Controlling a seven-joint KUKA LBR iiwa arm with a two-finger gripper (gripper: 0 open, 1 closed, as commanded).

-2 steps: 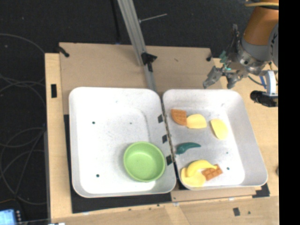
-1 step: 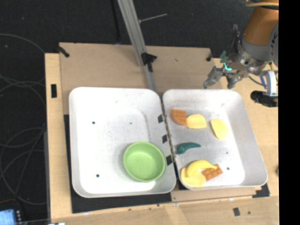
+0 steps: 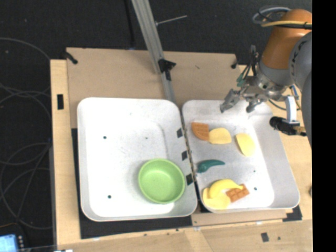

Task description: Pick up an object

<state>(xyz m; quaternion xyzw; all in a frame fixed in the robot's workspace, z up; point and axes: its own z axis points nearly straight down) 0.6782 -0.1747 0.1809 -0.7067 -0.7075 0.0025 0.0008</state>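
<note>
My gripper (image 3: 240, 105) hangs over the far edge of the right bin (image 3: 273, 156), fingers spread open with nothing between them. Below it in that bin lie an orange piece (image 3: 200, 130) touching a pale yellow piece (image 3: 220, 136), and another yellow piece (image 3: 244, 144) to their right. A teal curved item (image 3: 209, 165) lies near the bin's left wall. At the near end sits a yellow lump (image 3: 219, 192) with a small orange waffle-like piece (image 3: 237, 193) on it. All the objects lie apart from the gripper.
The left bin (image 3: 110, 140) holds a green bowl (image 3: 161, 180) near its front right corner. A slanted metal pole (image 3: 148, 33) rises behind the bins. Black clips (image 3: 186, 155) join the bins' shared wall.
</note>
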